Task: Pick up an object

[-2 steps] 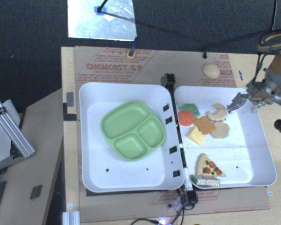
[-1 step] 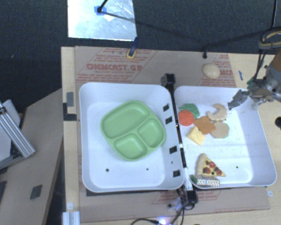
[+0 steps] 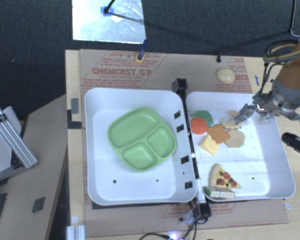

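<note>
Gripper point(image 3: 244, 112) low over right bin point(image 3: 270, 179), at about 2 o'clock in view; finger gap can't tell, too small and blurred. Tips just beside a tan cookie-like piece point(image 3: 232, 123) in the toy-food cluster at the bin's 11 o'clock, touching an orange piece point(image 3: 219, 133). Probably light, stiff plastic, flat, a bit slick — best pinched across thin edges. Pizza slice point(image 3: 223, 177) well apart at bin's 7 o'clock, long axis approx. 10-to-4, tip toward 10, crust toward 4.
</note>
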Tool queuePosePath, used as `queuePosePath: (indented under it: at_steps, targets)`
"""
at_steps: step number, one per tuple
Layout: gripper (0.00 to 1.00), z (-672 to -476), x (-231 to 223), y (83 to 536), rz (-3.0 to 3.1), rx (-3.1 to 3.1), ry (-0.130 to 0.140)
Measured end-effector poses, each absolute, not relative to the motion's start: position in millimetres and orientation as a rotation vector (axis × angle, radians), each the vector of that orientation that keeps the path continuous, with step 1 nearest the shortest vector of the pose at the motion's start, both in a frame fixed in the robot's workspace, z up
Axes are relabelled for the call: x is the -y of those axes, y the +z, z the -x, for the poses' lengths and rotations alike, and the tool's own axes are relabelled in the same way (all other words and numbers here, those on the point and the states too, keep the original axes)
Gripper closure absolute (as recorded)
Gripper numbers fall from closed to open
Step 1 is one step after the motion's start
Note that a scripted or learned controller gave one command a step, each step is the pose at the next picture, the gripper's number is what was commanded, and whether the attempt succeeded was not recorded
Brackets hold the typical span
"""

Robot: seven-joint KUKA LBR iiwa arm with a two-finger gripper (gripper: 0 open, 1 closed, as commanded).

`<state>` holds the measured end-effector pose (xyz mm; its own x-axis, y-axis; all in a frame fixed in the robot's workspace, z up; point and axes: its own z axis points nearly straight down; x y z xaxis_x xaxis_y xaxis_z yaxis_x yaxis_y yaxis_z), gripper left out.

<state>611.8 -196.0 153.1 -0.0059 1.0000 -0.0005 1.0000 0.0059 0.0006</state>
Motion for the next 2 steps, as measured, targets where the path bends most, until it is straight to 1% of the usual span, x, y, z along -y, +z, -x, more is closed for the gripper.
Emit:
queuePosePath:
  at_steps: [1, 2]
  targets:
    - [0.00, -622.3, 192.8, 101.8, -2.213, -2.230, 0.000]
    - [0.00, -623.9, 192.3, 85.4, -2.211, -2.228, 0.002]
